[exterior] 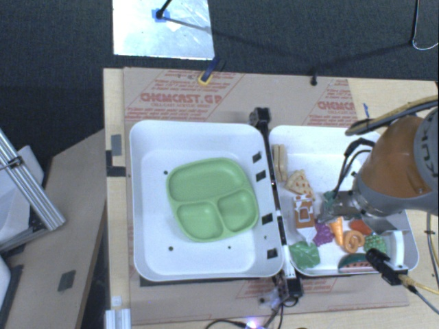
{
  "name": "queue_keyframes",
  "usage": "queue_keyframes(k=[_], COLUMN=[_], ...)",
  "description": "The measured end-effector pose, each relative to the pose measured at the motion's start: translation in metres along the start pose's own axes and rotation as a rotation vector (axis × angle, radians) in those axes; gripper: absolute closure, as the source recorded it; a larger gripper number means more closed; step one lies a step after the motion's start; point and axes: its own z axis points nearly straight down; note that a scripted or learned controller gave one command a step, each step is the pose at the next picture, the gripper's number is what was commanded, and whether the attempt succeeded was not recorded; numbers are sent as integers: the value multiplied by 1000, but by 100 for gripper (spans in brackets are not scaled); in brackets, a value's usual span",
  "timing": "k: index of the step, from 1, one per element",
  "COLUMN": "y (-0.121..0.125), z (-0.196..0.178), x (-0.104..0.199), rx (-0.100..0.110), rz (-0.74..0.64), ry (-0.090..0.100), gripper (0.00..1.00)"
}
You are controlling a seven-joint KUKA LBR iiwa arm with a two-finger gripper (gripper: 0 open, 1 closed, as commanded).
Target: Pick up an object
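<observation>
End effector (334, 208) is down in the right bin (322, 137), over the toy-food pile; can't tell how far it's open or whether anything is in it, since the wrist blocks the view. Dark, hard-looking metal tip, with a grey arm and an orange band (394, 162) just behind it.

Pickable objects, all placed relative to the end effector:
- orange carrot-shaped piece (338, 230) directly below, nearly touching
- purple lumpy grape-like piece (322, 234) just below-left
- orange-and-white block (304, 210) just left
- tan pizza-like wedge (298, 183) up-left, speckled
- pale wooden stick (280, 163) further up-left, at the bin's left wall
- green crumpled leafy piece (304, 253) down-left
- orange ring-shaped piece (354, 241) down-right
- watermelon-slice piece (355, 263) below, at the bin's front edge

Left bin (151, 149) is well left of the end effector: smooth white plastic with rounded corners, holding a matte light-green divided plate (209, 199) with three compartments.

Both bins sit on a tan cardboard sheet (182, 94) with red print, on a light wood counter (82, 184). Dark carpet floor behind, with a shiny foil square (163, 19) on it.
</observation>
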Motion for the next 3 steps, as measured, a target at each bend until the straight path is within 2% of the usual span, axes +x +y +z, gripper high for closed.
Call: queue_keyframes(k=[1, 2, 3], y=[-7, -4, 32], z=[-52, -106, -96], x=[1, 0, 42], rx=[17, 15, 19], rz=[-2, -2, -8], ry=[-3, -3, 0], gripper=[100, 100, 100])
